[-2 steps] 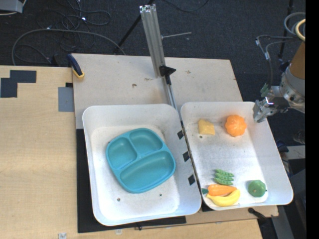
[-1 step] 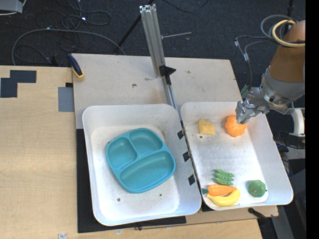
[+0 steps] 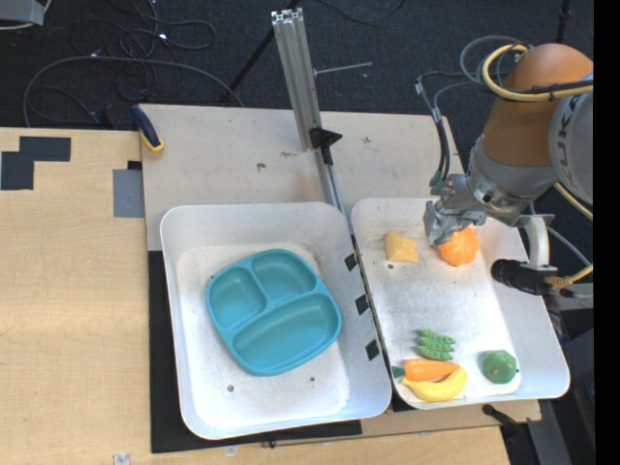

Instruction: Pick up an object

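Note:
In the right bin (image 3: 455, 308), near its far side, an orange round fruit (image 3: 459, 248) lies directly under my gripper (image 3: 445, 228). The gripper's metal fingers reach down onto the fruit's upper left side. A pale yellow wedge (image 3: 401, 249) lies just left of it. Toward the bin's near edge lie a green leafy piece (image 3: 435, 342), an orange carrot (image 3: 429, 368), a yellow banana (image 3: 438, 387) and a green round fruit (image 3: 499, 366).
The left bin (image 3: 194, 376) holds a blue divided plate (image 3: 273, 310). An upright aluminium post (image 3: 298, 85) stands behind the bins. Black clips (image 3: 359, 303) sit along the wall between the bins.

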You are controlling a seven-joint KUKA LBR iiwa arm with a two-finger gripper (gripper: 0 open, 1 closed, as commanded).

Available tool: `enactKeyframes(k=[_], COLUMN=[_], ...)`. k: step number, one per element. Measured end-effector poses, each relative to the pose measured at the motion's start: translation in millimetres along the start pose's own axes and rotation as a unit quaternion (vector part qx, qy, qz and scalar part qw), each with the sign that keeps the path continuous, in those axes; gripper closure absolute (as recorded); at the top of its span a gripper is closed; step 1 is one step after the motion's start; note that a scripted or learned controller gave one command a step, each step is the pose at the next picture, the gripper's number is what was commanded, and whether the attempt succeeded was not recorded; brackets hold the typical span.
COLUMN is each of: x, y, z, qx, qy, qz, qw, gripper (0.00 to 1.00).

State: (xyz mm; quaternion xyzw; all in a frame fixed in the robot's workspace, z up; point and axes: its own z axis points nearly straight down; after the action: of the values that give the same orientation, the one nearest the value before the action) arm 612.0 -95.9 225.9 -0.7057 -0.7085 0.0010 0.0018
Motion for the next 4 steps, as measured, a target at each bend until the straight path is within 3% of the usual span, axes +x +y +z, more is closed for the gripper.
enactKeyframes(k=[3, 4], x=[154.3, 204.3], y=[-7.2, 10.0], z=[18.0, 7.6], qx=[0.001, -0.002], qy=[0.0, 0.0], qz=[0.0, 0.0], qw=[1.0, 1.0], gripper=[1.0, 1.0])
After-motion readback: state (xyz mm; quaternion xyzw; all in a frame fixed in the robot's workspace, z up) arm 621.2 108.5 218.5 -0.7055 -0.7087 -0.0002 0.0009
